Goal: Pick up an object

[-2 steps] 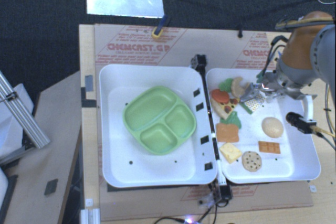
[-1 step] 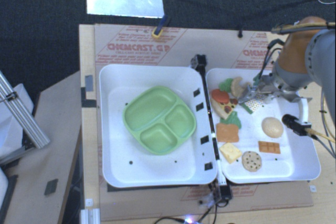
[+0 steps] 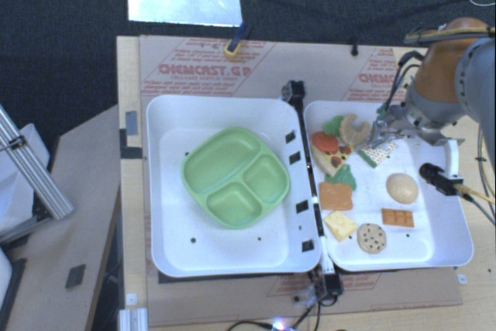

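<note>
1. Gripper (image 3: 379, 142) low in right bin (image 3: 446, 244), over the food pile's far end; cannot tell its state
2. Candidates: bread roll (image 3: 402, 187), cookie (image 3: 372, 238), both apart from neighbours
3. Advise descending on one isolated piece

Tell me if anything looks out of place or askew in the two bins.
Nothing looks spilled or damaged. The green three-compartment plastic plate sits turned at an angle in the left white bin; the toy food pieces lie loosely scattered in the right white bin.
</note>
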Robot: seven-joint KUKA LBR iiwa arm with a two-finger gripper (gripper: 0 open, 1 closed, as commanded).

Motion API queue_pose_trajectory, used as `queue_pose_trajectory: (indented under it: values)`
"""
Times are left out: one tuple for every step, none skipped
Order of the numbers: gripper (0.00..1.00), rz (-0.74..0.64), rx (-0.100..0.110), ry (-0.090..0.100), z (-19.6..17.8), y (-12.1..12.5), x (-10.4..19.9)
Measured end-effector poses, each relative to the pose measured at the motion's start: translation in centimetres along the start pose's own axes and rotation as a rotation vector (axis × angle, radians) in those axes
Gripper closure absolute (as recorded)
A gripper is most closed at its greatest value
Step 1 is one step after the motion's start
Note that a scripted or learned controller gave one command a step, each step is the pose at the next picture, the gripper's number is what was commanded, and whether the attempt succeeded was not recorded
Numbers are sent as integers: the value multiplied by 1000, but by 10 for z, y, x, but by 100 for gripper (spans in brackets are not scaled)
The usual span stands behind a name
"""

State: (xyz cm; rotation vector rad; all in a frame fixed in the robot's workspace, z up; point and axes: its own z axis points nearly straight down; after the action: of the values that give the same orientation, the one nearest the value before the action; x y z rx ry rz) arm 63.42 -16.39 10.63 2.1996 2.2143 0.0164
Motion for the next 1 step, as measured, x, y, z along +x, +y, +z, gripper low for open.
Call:
queue_pose_trajectory:
  values:
    - [100, 2, 15, 6, -45, 6, -5]
